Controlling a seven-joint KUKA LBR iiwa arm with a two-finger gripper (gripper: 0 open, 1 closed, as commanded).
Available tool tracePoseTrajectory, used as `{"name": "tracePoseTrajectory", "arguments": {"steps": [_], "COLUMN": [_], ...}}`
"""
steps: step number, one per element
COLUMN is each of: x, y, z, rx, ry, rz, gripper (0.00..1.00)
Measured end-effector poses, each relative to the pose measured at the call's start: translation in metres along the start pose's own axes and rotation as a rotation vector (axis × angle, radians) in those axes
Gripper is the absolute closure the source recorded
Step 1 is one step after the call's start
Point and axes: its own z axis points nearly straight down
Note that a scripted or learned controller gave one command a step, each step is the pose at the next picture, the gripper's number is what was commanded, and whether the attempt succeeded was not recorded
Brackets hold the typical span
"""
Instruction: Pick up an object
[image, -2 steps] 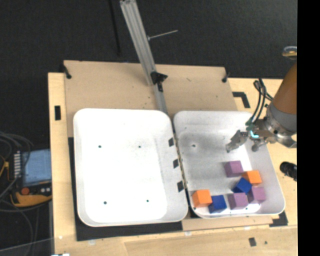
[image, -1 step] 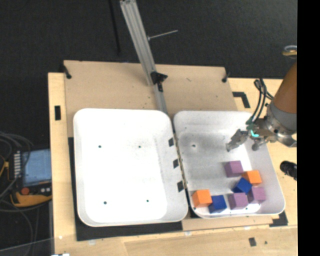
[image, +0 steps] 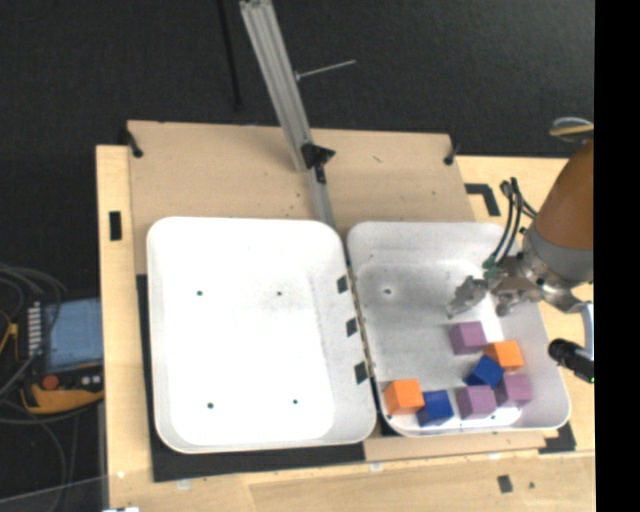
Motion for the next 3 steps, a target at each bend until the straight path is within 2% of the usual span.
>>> {"name": "tracePoseTrajectory", "arguments": {"steps": [1, 2, 3], "x": [0.006, 0.003, 0.003], "y": [0.001, 0.003, 0.004], "z": [0.061, 0.075, 0.064], "rx": [0.002, -0.007, -0.011], "ry": [0.001, -0.003, -0.003], "rz": [0.003, 0.006, 0.012], "gripper": [0.0, 0.0, 1.0]}}
